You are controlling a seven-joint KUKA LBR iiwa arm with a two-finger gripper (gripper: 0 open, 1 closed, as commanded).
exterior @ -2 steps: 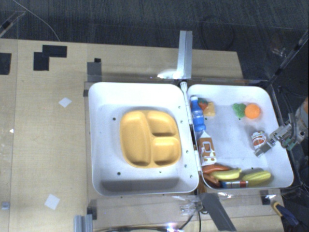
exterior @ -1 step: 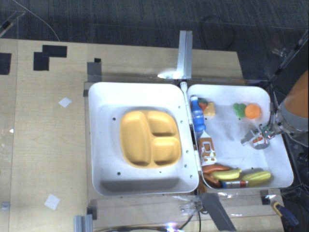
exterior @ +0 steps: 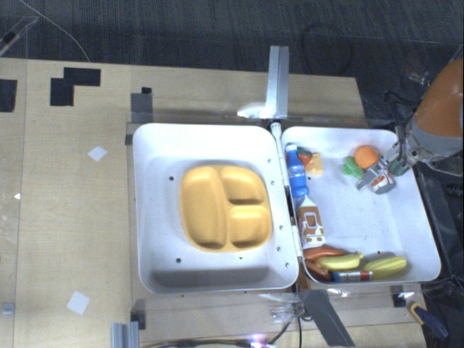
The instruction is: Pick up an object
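Observation:
The right bin (exterior: 406,223) holds several items. An orange toy with a green end (exterior: 365,156) lies near its back. My gripper (exterior: 378,178) hangs low just to the right of and in front of that toy, close to it, with nothing visibly held. A blue bottle (exterior: 296,174) lies along the bin's left wall, with a small orange and yellow piece (exterior: 313,162) beside it. A brown and white carton (exterior: 312,225) lies below the bottle. Two yellow banana-like pieces (exterior: 341,262) (exterior: 387,265) and a red piece (exterior: 322,251) sit at the front edge.
The left bin (exterior: 156,194) bears a yellow divided tray (exterior: 225,206). A metal post (exterior: 278,85) stands behind the wall between the two bins. The arm's orange band (exterior: 444,106) rises at the right edge. Bare bin floor lies between the carton and the gripper.

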